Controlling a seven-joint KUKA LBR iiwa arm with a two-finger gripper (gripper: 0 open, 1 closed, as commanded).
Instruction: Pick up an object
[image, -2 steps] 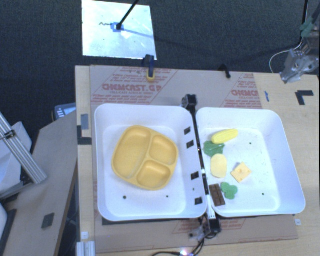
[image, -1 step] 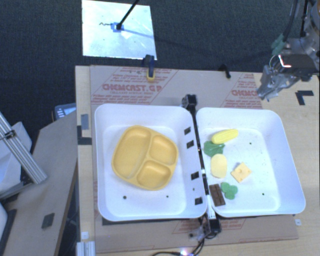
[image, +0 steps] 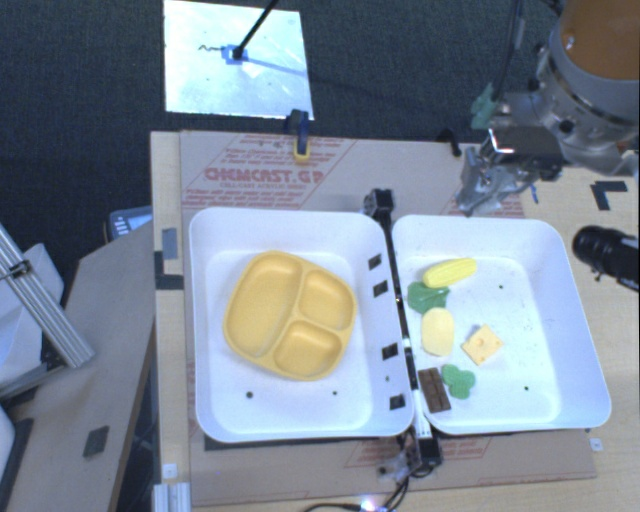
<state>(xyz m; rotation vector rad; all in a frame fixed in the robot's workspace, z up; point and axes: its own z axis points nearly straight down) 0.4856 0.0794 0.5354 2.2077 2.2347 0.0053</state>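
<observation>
While above bin, claw (image: 487, 190) empty.

Bright, even overhead light; pic fairly sharp, slightly grainy.

The two shallow white plastic bins (image: 470, 238) are near blown out, w/ only faint soft shadows under the items. Strong glare on the shiny silver sheet (image: 238, 60) at top, which carries a thin dark shadow line. Dark blue carpet (image: 70, 110) reads dim & noisy. Grey arm w/ orange band (image: 598, 50) at top right looks soft, a bit out of focus.
</observation>
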